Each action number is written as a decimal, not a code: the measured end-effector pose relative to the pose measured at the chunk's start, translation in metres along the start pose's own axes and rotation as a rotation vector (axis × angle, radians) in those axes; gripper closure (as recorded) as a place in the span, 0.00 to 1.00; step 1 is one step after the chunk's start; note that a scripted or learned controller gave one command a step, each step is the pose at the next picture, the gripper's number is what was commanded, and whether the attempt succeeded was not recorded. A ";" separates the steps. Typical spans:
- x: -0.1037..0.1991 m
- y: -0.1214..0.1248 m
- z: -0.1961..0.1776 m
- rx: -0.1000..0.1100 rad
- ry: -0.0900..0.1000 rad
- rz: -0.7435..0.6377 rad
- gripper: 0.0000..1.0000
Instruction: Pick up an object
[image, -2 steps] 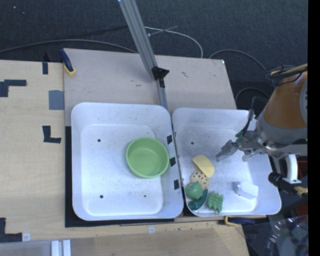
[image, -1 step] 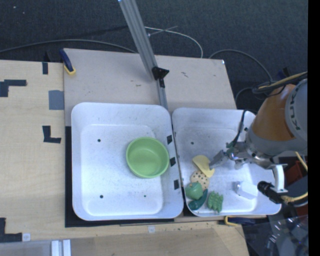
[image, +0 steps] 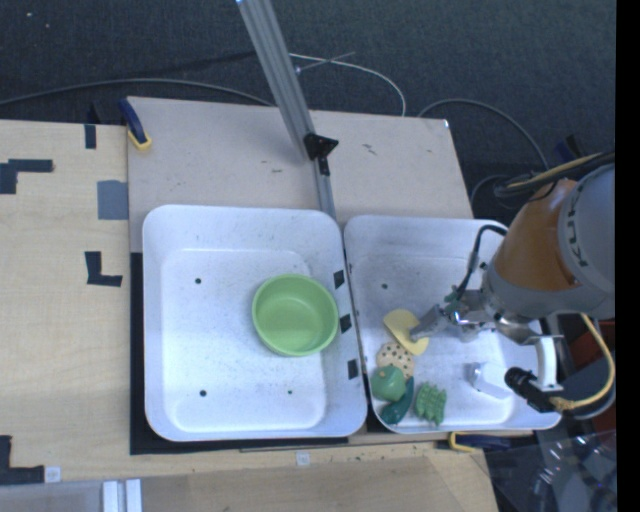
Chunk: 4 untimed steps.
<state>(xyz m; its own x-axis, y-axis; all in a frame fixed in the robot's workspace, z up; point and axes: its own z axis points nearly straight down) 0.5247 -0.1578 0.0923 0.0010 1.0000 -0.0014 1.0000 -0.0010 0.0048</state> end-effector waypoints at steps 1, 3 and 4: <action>0.000 0.001 -0.011 -0.002 -0.001 -0.002 1.00; -0.005 -0.002 -0.117 0.001 0.000 -0.002 1.00; -0.005 -0.001 -0.153 0.002 0.000 -0.003 1.00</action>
<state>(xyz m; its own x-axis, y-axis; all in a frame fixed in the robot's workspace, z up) 0.5233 -0.1623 0.2449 -0.0016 1.0000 -0.0011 1.0000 0.0016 0.0028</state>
